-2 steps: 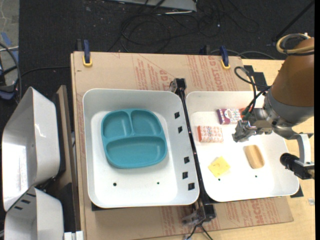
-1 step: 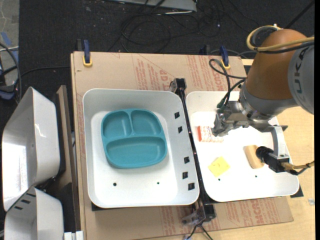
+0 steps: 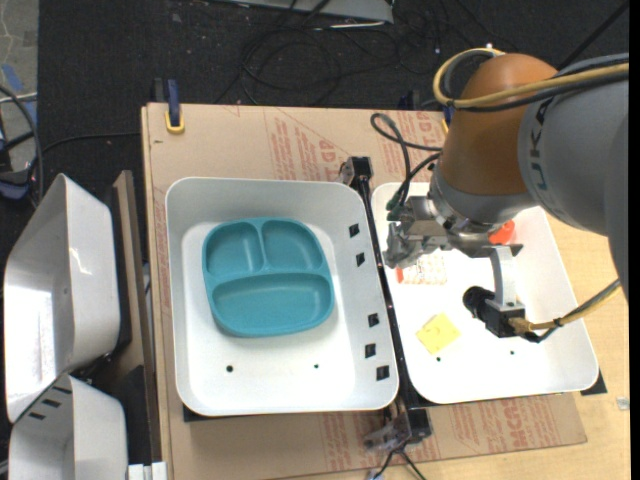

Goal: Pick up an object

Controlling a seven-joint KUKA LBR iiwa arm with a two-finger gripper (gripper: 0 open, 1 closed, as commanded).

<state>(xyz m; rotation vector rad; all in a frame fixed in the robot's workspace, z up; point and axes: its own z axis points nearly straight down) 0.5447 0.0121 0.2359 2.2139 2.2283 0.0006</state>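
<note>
Overhead: arm low in the right bin

Broadly, the desk (image 3: 260,133) carries two white bins side by side. The grey arm (image 3: 560,118) reaches from the right over the right bin (image 3: 560,368), its jaws (image 3: 405,253) down near that bin's left wall; whether they are wide or narrow cannot be told. The left bin (image 3: 190,268) holds a teal divided plate (image 3: 268,276). A small yellow object (image 3: 437,333) lies on the right bin's floor, below the jaws and apart from them.
</note>
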